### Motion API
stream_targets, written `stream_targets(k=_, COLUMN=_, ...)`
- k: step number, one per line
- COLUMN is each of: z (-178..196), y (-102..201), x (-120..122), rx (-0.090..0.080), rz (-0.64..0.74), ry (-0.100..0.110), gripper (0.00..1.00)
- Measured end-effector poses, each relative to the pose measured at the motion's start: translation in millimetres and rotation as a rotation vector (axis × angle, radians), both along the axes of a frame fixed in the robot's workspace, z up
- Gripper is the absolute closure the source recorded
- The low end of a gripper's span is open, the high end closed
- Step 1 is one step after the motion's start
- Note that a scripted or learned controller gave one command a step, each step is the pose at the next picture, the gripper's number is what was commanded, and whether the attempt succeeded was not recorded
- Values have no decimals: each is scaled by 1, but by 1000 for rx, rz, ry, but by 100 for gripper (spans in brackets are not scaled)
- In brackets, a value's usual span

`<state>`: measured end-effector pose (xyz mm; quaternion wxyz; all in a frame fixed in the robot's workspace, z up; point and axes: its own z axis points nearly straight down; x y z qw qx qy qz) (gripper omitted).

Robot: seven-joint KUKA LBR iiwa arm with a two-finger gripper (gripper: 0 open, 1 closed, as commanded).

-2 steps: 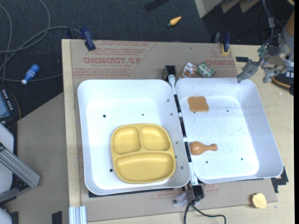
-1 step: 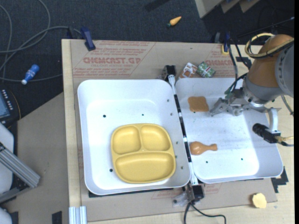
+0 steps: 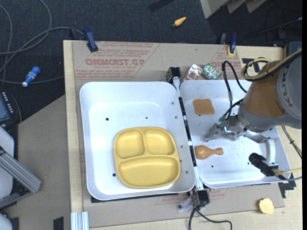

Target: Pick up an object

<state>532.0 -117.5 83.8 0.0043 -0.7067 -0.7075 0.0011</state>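
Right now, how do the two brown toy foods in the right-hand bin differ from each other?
The brown slab is flat and roughly square; the drumstick-shaped piece is long, with a round head and a thin handle. The slab lies toward the far side of the right bin, the drumstick nearer, close to the divider. The slab looks darker, the drumstick paler orange. Both lie loose on the bin floor, on either side of the gripper, untouched by it.
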Motion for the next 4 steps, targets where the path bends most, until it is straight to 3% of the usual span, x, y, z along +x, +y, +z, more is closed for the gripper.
stream_targets(k=1, z=1, y=27, x=44, rx=-5, rz=3, ry=-12, gripper=0)
stream_targets(k=2, z=2, y=24, x=115, rx=-7, rz=2, ry=-15, gripper=0)
stream_targets(k=3, z=1, y=24, x=112, rx=-5, rz=0, ry=-8, gripper=0)
stream_targets(k=4, z=1, y=21, x=126, rx=-6, rz=1, ry=-11, gripper=0)
